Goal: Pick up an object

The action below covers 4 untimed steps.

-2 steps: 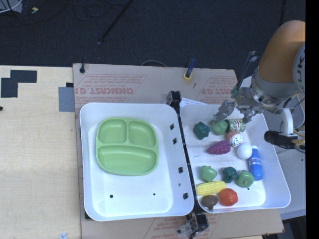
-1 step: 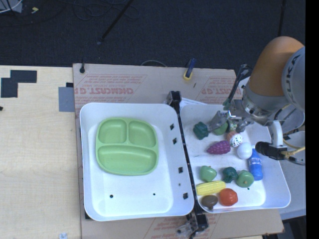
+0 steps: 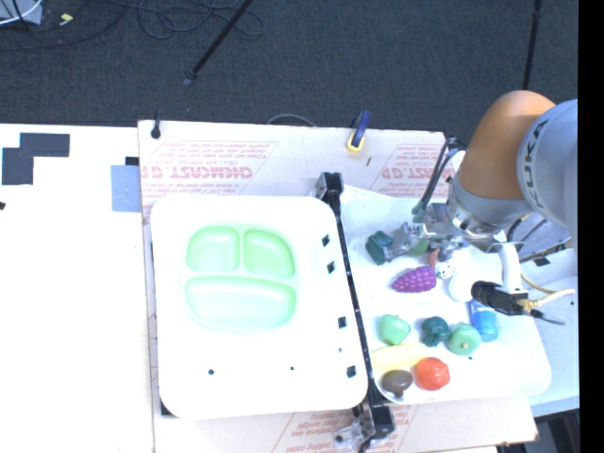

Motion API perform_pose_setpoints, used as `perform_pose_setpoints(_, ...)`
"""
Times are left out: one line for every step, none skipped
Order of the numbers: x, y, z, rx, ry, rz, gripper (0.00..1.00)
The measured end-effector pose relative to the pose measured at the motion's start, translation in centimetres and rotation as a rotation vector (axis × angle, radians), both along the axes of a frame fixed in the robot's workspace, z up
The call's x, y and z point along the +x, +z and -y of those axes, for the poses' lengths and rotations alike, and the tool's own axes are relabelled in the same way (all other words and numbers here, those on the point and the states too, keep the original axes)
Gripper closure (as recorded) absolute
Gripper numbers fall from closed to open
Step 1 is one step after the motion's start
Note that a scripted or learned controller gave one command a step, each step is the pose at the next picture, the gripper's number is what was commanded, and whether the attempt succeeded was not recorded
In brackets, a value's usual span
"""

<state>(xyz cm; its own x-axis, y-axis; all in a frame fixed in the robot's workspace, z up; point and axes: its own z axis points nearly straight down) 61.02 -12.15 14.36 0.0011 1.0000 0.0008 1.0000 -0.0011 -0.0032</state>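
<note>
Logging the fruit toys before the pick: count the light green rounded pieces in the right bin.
2. One light green rounded toy sits left of the dark teal piece; the other sits to its right, beside the blue block. The arm may hide more.

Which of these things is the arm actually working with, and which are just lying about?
Part of the job:
- end effector, down in the right bin
- dark teal toy and purple grapes nearest it
- other pickable toys: red tomato, blue piece

Just lying about:
- green divided plate in the left bin
- yellow-blue clamp
</note>
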Motion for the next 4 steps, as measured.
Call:
perform_pose_setpoints(-0.1,-5.4,-0.2,0.001,0.000,-0.003,0.00)
perform_pose_setpoints(0.0,-4.1,-0.1,0.001,-0.004,-0.001,1.00)
perform_pose_setpoints(0.3,0.3,0.5,-0.001,-0.008,0.004,1.00)
perform_pose_setpoints(1.1,6.2,0.2,-0.001,0.001,0.007,1.00)
